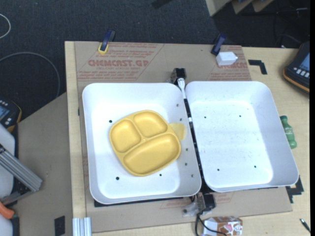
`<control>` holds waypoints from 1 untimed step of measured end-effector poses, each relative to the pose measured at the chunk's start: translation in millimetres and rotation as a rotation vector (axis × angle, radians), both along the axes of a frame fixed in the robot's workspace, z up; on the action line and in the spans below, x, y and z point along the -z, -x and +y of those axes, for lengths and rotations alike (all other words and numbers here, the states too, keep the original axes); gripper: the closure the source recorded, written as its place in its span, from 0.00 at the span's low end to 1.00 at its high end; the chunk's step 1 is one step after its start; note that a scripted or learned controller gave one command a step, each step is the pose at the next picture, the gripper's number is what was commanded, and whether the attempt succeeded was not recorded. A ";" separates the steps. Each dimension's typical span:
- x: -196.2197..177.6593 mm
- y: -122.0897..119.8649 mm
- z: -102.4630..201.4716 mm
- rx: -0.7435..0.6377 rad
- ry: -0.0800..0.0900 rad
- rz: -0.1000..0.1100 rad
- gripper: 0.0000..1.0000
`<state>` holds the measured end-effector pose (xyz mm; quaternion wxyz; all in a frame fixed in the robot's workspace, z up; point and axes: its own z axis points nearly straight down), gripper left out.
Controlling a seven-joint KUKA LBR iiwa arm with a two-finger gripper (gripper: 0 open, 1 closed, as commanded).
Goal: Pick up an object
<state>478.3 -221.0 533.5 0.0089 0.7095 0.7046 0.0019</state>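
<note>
Nothing is lifted yet; the whole pick is left for me. The yellow three-compartment plastic plate [144, 142] lies flat in the left shallow white bin [93, 132], towards its near right. Whether my claw is released or clenched, I cannot tell.

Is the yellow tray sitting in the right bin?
No, the yellow tray lies in the left bin, not the right bin.
</note>
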 end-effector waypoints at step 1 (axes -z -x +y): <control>-4.4 -1.8 4.4 -0.007 -0.004 0.008 1.00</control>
